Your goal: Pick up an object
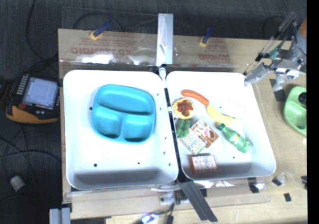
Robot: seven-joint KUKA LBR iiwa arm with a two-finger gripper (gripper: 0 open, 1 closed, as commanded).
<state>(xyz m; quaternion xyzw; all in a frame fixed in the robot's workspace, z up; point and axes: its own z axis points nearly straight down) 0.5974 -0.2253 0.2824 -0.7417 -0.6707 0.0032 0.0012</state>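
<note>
The right bin [261, 128] holds several small things. An orange sausage-shaped toy [194, 97] lies by a round red and yellow toy [183, 108] and a yellow banana [219, 114]. Nearer the front are a green bottle [235, 138], a dark green piece [183, 127], a patterned packet [199, 135] and a reddish box [203, 163]. My gripper [262, 82] hangs over the bin's far right corner, above and to the right of the banana. It is open with nothing between its fingers.
The left bin [79, 158] holds a blue divided tray [123, 112]. A light green object [297, 108] sits on the bench right of the right bin, just below the gripper. A handheld screen device [35, 98] lies on the floor at the left.
</note>
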